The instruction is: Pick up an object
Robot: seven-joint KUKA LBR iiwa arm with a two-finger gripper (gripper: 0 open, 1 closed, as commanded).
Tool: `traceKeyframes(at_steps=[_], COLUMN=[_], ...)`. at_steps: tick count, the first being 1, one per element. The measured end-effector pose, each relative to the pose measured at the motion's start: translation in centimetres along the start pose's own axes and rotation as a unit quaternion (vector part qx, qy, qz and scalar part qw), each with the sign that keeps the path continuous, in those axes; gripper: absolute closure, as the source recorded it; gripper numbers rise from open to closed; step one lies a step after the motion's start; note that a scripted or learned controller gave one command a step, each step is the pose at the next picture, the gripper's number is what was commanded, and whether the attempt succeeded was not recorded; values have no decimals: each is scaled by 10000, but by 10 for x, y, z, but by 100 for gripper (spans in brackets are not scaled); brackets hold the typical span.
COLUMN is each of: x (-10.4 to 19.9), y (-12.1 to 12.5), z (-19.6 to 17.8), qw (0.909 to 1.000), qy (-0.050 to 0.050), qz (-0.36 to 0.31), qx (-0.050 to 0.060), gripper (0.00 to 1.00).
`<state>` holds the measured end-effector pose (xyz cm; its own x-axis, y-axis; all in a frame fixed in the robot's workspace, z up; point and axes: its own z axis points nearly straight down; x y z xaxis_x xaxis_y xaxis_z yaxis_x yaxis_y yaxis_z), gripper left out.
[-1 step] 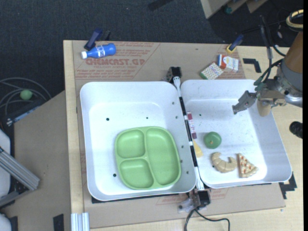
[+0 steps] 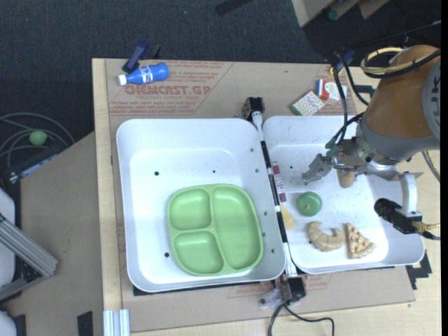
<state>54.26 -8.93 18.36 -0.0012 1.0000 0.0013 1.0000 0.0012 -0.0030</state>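
Three food toys lie in the right bin [image 2: 392, 254]: a green round fruit [image 2: 308, 203], a tan croissant [image 2: 325, 237] and a pizza slice [image 2: 358, 241] near the front. My gripper [image 2: 329, 174] hangs over the bin's middle, just above and right of the green fruit. It is open, with one grey finger [image 2: 313, 173] pointing left and down and nothing between the two. The grey arm with its orange band [image 2: 402, 96] comes in from the right.
The left bin [image 2: 140, 145] holds a green divided plate [image 2: 213, 228]. A small yellow piece [image 2: 288, 218] lies by the divider between the bins. A blue and white bottle [image 2: 143, 73] and a small patterned box [image 2: 308, 103] rest on the bench behind the bins.
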Motion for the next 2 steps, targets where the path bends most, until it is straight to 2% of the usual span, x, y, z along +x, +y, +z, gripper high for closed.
traceKeyframes(at_steps=[1, 2], x=[-4, -17], y=[-15, -7], z=[58, 100], qw=[10000, 10000], qy=[-2, 0], qz=[10, 10], qx=[4, 2], gripper=[0, 0])
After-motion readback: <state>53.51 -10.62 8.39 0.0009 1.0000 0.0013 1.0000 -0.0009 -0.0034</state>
